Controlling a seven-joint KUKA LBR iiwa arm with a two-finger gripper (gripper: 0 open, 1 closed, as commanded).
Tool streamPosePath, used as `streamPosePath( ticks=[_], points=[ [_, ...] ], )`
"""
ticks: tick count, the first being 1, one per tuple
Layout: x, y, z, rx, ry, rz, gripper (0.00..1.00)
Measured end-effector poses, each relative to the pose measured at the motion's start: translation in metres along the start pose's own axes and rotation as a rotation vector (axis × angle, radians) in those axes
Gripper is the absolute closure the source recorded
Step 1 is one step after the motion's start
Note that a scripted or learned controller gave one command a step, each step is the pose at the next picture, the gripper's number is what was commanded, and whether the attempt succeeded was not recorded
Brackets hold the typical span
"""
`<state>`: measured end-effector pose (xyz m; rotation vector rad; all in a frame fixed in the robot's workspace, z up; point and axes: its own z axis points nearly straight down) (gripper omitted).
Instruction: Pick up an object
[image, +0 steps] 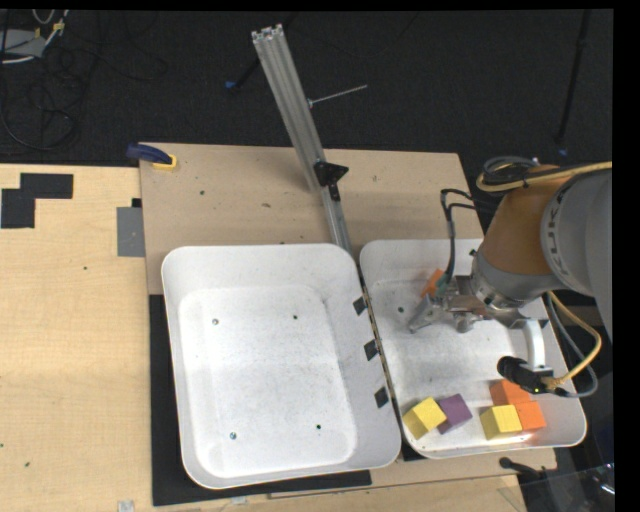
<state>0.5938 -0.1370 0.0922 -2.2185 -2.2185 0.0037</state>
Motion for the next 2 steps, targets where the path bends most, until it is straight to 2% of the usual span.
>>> streamPosePath(
  ticks=[1, 2],
  points=[
    [-0.002, 0.000, -0.012, 0.000, 0.000, 0.009, 1.00],
    [0.000, -0.001, -0.075, -0.007, -0.002, 0.001, 1.00]
  ],
)
